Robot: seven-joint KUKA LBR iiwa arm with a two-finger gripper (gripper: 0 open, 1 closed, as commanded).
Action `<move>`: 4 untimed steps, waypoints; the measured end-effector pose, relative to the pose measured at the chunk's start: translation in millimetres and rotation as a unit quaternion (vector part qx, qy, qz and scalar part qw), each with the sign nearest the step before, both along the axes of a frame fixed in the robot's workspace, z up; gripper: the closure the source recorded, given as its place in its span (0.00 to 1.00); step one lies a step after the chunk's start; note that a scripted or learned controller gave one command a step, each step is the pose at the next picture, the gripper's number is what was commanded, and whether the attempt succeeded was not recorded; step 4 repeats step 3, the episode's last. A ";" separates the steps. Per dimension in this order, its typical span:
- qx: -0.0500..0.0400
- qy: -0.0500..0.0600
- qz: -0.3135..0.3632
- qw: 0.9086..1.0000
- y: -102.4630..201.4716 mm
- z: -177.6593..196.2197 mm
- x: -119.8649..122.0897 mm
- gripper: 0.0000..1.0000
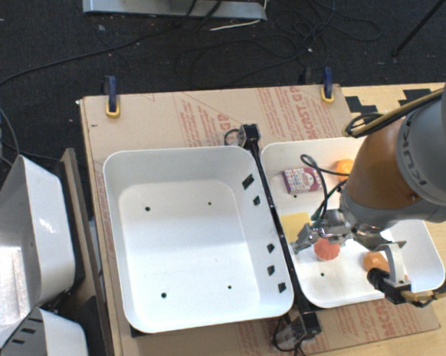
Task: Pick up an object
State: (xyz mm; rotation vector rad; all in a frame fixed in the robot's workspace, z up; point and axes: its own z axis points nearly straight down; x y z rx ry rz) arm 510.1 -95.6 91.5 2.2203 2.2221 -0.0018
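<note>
My gripper hangs low in the right bin, below the orange-banded wrist. A small red round object lies directly under it, partly covered by the gripper, and I cannot see whether it is held. A pale yellow flat piece lies just left of the gripper. At the bin's far side lies a purple packet, with an orange ball to its right, half hidden by the arm. Another small orange object sits to the right of the red one.
The left bin stands beside the right one, with a black divider along their shared edge. The arm's bulk covers the right bin's right half. Cables run off the bench's front right corner.
</note>
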 end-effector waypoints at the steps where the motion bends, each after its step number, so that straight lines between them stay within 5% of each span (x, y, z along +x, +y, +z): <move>1: 0.000 0.000 -0.002 1.000 -1.1 8.7 0.5 1.00; 2: 0.002 -0.002 0.004 1.000 75.8 103.0 -31.4 1.00; 3: 0.002 0.001 0.005 1.000 148.4 100.0 -32.8 1.00; 4: 0.002 0.001 0.005 1.000 148.4 100.0 -32.8 1.00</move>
